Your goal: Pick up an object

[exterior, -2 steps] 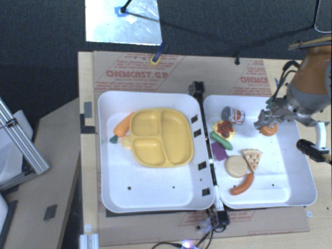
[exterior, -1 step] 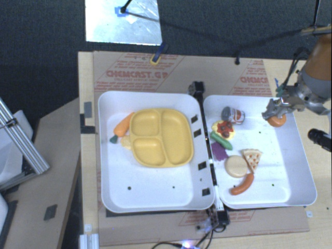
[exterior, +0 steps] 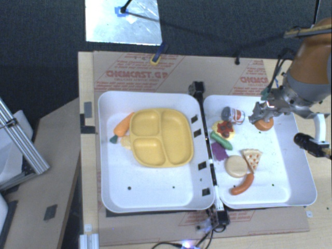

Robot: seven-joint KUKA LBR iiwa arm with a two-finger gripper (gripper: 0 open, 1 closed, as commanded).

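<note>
My gripper (exterior: 262,114) hangs over the back of the right bin (exterior: 296,187), reaching in from the right. Directly beneath it lies a small orange round piece (exterior: 265,124), partly hidden by the gripper, and I cannot see whether they touch. To its left a small can (exterior: 232,115) lies on its side. Toward the middle of this bin are a red and yellow piece (exterior: 224,128), a green pod (exterior: 221,139), a purple piece (exterior: 220,151), a pizza slice (exterior: 252,158), a tan bun (exterior: 235,166) and a sausage (exterior: 242,184).
The left bin (exterior: 111,193) holds a yellow divided plate (exterior: 158,137) with a carrot (exterior: 123,124) at its left edge. A black-clipped divider (exterior: 205,139) separates the bins. Bare floor shows in the right bin's front right part.
</note>
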